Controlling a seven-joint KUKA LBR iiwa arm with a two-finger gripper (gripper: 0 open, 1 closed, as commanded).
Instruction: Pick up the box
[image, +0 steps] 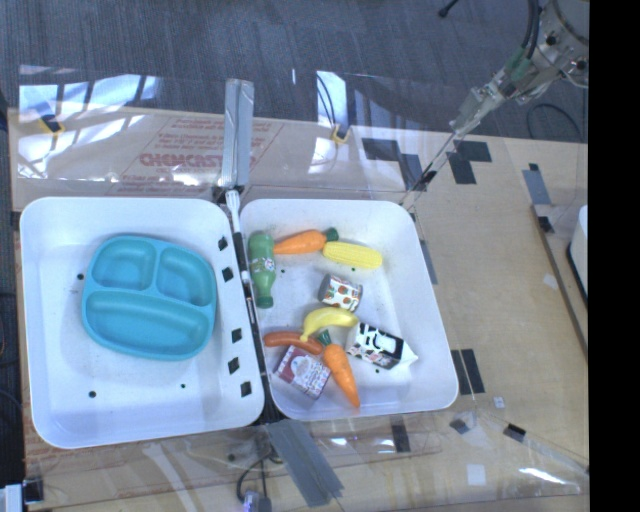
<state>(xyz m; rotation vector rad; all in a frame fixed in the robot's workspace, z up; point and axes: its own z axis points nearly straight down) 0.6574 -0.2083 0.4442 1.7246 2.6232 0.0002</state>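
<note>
Box (302, 373) with a red label is lying at the near edge of the right bin (425, 300), its long axis running slantwise, touching a carrot (341, 371). The gripper, possibly at the far right corner, is sitting well apart; its state cannot be told.

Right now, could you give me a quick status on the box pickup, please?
Gripper high at far right, away from bins. Box untouched, near corner of right bin. Carrot and sausage crowd it.
</note>
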